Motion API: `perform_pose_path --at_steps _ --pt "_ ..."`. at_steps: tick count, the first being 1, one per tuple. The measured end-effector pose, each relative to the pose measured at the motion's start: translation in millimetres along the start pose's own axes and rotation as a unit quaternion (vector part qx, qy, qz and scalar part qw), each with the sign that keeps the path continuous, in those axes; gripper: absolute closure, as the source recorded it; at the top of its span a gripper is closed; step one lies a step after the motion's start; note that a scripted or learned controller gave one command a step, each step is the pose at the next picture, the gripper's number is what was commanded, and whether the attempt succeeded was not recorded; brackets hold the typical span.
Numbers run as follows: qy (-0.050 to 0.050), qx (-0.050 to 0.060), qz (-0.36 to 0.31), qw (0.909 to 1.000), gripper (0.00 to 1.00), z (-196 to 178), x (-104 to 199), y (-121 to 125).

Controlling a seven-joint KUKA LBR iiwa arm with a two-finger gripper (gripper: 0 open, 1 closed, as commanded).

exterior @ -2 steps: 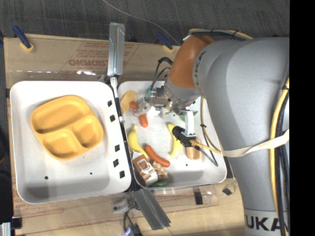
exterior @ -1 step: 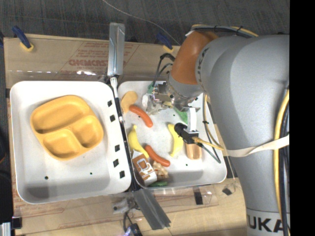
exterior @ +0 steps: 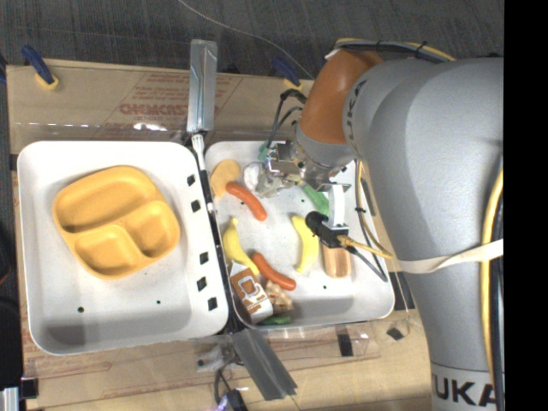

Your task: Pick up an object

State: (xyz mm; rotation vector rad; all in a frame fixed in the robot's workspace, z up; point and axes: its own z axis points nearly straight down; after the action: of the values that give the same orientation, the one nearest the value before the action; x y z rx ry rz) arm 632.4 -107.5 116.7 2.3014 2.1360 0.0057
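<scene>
Grey arm (exterior: 428, 161) looming over right bin (exterior: 377, 294), hand (exterior: 278, 165) state unclear, cardboard-lined bench (exterior: 103, 92), dark carpet (exterior: 103, 11).

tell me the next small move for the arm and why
Probably a short straight descent onto one clear target. The gripper sits over the back of the right bin, with nothing visibly between its fingers. The nearest item is the red sausage, lying just in front and to the left of it, apart from the two bananas, so nudging towards it before lowering looks sensible.
</scene>
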Motion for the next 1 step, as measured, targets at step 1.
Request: perform_pose_path --at_steps 1 --pt "0.0 0.0 0.0 1.0 0.0 0.1 0.1 0.0"
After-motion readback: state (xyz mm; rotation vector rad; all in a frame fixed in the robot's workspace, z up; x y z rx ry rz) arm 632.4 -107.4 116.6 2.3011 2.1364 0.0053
